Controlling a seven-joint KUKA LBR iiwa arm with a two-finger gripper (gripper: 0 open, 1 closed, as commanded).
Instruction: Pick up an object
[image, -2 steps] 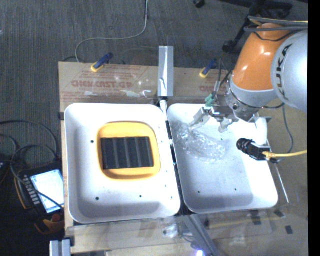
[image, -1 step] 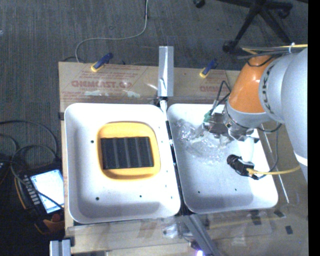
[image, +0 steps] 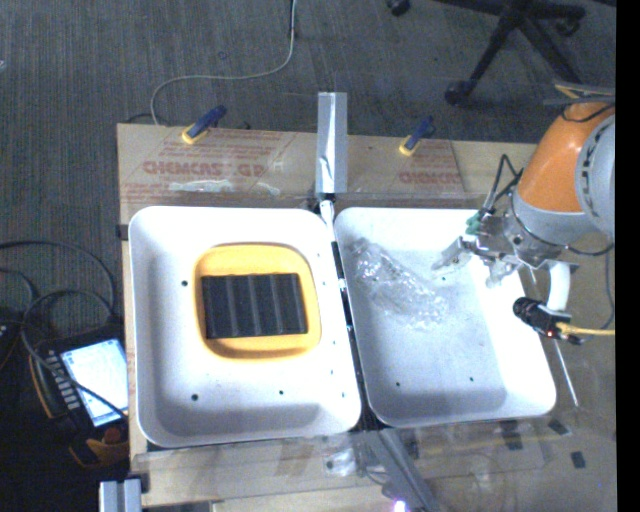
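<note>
Gripper (image: 478, 250) hovers at frame right above the right bin (image: 455, 400), jaws' state unclear, likely approaching the clear plastic object (image: 398, 283).

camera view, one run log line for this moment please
gripper over right bin | clear plastic piece in right bin | yellow tray in left bin

Wooden bench (image: 250, 165) carries two white bins side by side: left bin (image: 160, 330), right bin (image: 470, 390).

two bins (image: 150, 330), one yellow tray (image: 258, 340), one clear wrapper (image: 400, 285)
</note>
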